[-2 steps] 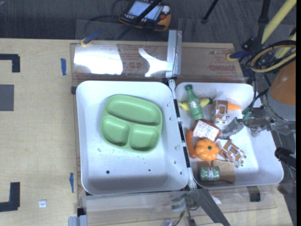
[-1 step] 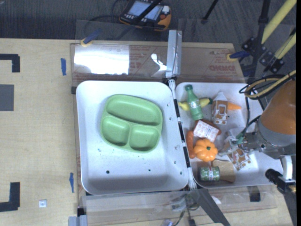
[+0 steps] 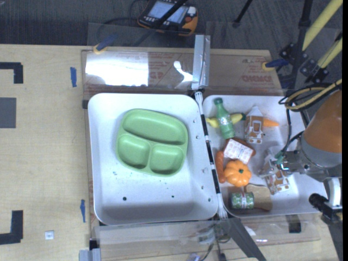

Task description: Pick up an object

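Note:
The right bin (image 3: 296,200) holds several small items. A green bottle (image 3: 223,118) lies over a yellow banana (image 3: 235,118) at the back. Close by are a small brown-and-white carton (image 3: 254,130), a white and red box (image 3: 239,150), an orange pumpkin (image 3: 237,173), a green can (image 3: 242,200) and a second small carton (image 3: 281,182). My gripper (image 3: 278,165) reaches in from the right, low over the bin's right half, just above that second carton. The grey wrist (image 3: 318,162) and orange band (image 3: 330,125) hide the bin's right edge.
The left bin (image 3: 103,162) carries a green divided plate (image 3: 153,141). A raised divider (image 3: 208,151) separates the two bins. Clear plastic sheeting (image 3: 141,72) stands behind them. Tripod legs and cables crowd the back right.

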Action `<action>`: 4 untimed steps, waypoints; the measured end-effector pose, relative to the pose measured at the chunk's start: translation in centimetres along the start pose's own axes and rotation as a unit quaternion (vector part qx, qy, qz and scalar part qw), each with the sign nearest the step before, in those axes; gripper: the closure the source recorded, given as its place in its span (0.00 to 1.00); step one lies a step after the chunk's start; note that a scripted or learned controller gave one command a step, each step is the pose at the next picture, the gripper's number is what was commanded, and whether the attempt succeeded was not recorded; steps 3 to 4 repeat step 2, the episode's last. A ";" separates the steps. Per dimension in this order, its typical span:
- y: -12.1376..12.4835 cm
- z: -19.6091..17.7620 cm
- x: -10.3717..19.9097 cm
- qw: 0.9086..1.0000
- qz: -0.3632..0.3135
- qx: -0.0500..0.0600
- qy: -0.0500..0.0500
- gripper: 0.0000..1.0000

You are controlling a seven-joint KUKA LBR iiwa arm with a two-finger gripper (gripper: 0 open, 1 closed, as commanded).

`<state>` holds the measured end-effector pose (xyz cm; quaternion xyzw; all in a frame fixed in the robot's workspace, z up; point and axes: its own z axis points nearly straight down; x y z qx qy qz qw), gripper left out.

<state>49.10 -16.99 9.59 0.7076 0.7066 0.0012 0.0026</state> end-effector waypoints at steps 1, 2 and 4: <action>-0.6 -1.8 -3.4 1.000 0.016 0.003 0.001 1.00; -1.1 -9.2 1.7 1.000 0.002 0.004 0.001 1.00; -1.1 -9.2 1.7 1.000 0.002 0.004 0.001 1.00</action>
